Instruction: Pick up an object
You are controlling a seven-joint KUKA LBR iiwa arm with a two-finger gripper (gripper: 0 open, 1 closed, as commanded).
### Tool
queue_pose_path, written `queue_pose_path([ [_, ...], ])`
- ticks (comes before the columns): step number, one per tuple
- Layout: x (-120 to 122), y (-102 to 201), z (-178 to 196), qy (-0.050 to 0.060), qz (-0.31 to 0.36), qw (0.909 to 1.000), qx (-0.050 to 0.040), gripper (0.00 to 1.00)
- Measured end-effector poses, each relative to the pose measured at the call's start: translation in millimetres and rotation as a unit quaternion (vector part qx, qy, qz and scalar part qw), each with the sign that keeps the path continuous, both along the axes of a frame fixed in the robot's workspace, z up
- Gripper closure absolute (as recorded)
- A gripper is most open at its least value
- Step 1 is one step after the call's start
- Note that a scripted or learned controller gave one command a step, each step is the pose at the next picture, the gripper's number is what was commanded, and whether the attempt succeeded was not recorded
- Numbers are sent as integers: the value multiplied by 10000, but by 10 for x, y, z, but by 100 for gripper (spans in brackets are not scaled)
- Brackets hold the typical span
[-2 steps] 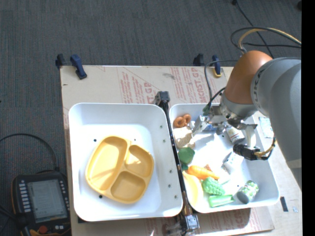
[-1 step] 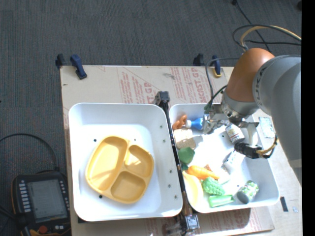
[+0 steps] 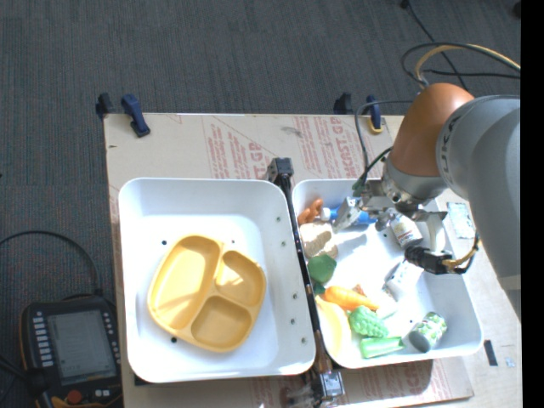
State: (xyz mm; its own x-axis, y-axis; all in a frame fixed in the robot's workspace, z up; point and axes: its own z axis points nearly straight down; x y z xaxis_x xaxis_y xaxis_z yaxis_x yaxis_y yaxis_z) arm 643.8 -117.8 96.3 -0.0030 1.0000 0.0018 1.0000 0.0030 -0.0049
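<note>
Green can [image 3: 427, 331] at near corner of right bin [image 3: 466, 323]; carrot [image 3: 349, 297], toys crowded mid-bin. Gripper [image 3: 367, 204] low over far end — grasp state cannot be told. Target an isolated piece — avoid clutter.

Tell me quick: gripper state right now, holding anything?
Two-finger gripper: cannot be told; it sits low over the right shallow white bin, by a blue object, with no grasp visible.
</note>
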Motion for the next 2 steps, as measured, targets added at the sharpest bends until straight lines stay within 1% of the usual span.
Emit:
queue_pose_path([
  [1, 3, 0, 94, 5, 1, 10000, 5, 100],
  [2, 2, 1, 93, 6, 1, 10000, 5, 0],
])
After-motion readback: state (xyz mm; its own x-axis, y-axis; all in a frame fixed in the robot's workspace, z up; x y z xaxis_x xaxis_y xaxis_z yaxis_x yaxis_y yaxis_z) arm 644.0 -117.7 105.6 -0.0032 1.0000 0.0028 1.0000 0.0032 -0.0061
